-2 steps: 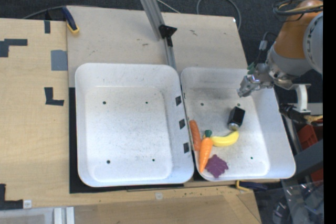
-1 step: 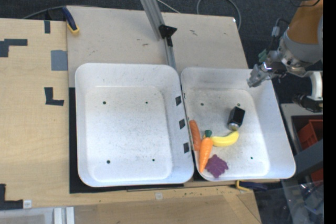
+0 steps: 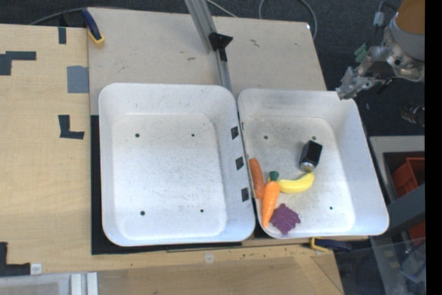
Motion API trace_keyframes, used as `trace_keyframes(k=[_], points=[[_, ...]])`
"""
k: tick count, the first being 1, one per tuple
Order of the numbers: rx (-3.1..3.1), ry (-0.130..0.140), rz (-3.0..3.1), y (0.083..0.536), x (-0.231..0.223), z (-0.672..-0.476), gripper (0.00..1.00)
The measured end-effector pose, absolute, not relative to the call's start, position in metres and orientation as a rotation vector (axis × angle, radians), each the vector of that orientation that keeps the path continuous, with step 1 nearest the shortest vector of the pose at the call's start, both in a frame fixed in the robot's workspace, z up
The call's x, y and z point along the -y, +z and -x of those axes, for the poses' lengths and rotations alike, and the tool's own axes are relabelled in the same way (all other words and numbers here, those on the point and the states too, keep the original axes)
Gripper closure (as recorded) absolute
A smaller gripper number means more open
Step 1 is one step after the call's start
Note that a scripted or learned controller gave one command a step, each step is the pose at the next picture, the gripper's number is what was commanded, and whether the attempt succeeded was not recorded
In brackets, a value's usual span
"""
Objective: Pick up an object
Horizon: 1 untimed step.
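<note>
At upper right, beyond the far right corner of the right bin [image 3: 359,148]: end effector [image 3: 347,88], raised clear of the tray, nothing seen in its grasp; whether open or closed could not be told at this scale. Behind it, grey wrist and orange band of the arm [image 3: 409,24], cut off by the frame edge.

Nearest candidate for pickup: small black cylinder [image 3: 310,154], lying tilted on the right bin floor, well apart from the end effector. Just below it, banana [image 3: 297,183], its left end touching the green top of a carrot [image 3: 269,198]. Beside that, a second, slimmer orange carrot-like piece [image 3: 256,176] close against the bin's left wall. At the near edge, purple grape cluster [image 3: 284,218], touching the carrot tip. Left bin [image 3: 114,148] alongside, both trays on the worktop [image 3: 152,45].

Judged risks: crowding of banana, carrot and grapes, likely to let a descent nudge neighbours or close on two items at once; round cylinder, liable to roll away from a closing grasp; pieces near walls, liable to block one side of the grasp.

Hard to make out: the cylinder's markings, the exact contact between the two orange pieces, and whatever lay under the grapes.
</note>
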<state>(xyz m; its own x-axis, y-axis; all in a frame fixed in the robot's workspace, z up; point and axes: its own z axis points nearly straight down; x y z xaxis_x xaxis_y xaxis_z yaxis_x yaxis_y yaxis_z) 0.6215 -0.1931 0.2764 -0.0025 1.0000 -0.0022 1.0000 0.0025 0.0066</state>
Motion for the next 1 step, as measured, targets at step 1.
trace_keyframes(k=[1], points=[[-2.230,-0.001,-2.217,0.2582,0.1358,-0.6172,1.00]])
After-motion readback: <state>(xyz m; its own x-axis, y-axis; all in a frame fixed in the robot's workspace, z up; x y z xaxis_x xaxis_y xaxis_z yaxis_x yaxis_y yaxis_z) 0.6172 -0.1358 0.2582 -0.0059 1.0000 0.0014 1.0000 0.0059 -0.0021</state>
